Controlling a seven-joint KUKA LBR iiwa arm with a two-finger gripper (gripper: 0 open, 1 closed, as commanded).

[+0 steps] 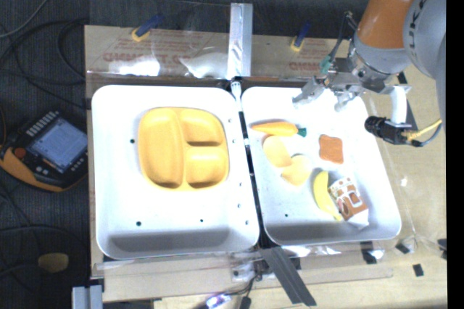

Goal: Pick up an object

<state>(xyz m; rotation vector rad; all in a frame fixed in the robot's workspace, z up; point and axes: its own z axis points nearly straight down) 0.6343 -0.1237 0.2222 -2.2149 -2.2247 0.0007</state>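
The right bin (377, 224) holds several toy foods. An orange carrot-like piece (274, 128) with a green tip lies near the bin's top left. Below it sit two pale yellow pieces (275, 151) (295, 171). An orange-brown square (331, 148) lies to their right. A yellow banana (320, 191) lies against a white and brown wrapped snack (348, 200) at the lower right. My gripper (322, 96) hovers over the bin's far edge, above and right of the carrot-like piece. Its fingers are spread open with nothing between them.
The left bin (116, 213) bears a yellow divided tray (183, 146). A metal post (240, 39) stands at the back between the bins. Crumpled plastic (206, 64) and blue clips (147, 27) lie behind them. A control pendant (47, 148) rests on the floor at left.
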